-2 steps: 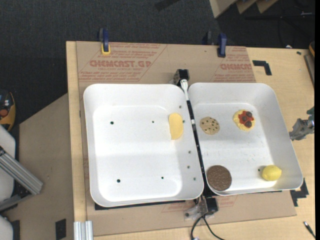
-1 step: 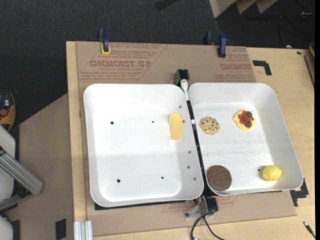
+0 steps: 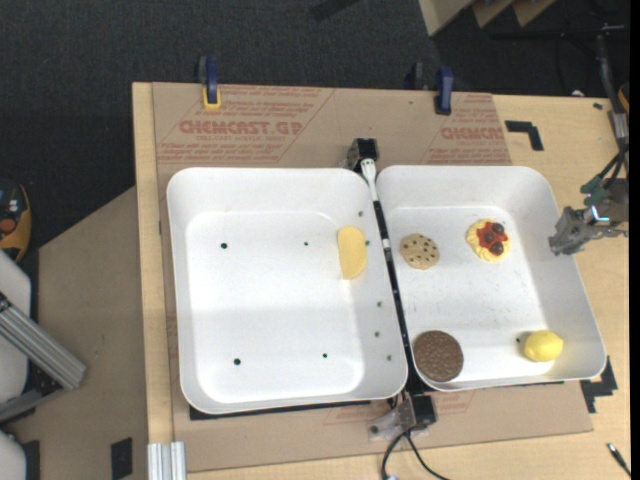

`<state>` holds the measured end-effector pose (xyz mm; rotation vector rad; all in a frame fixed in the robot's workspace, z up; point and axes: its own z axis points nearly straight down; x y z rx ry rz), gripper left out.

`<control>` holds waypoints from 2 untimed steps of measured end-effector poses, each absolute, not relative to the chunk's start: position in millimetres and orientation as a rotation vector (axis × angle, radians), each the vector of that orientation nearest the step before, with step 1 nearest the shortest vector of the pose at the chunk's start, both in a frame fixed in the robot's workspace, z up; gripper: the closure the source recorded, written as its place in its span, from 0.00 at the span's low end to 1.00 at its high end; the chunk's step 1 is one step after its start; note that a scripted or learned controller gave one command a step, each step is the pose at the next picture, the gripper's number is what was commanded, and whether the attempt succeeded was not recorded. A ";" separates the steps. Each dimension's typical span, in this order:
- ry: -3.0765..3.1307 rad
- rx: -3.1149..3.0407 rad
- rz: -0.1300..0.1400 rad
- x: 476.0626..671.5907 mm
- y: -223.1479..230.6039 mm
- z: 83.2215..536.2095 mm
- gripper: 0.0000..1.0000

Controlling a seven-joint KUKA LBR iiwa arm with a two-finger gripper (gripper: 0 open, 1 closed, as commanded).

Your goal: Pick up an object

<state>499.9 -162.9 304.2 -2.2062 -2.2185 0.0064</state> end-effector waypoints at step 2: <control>-2.240 -2.224 -0.027 546.3 -3.7 399.0 1.00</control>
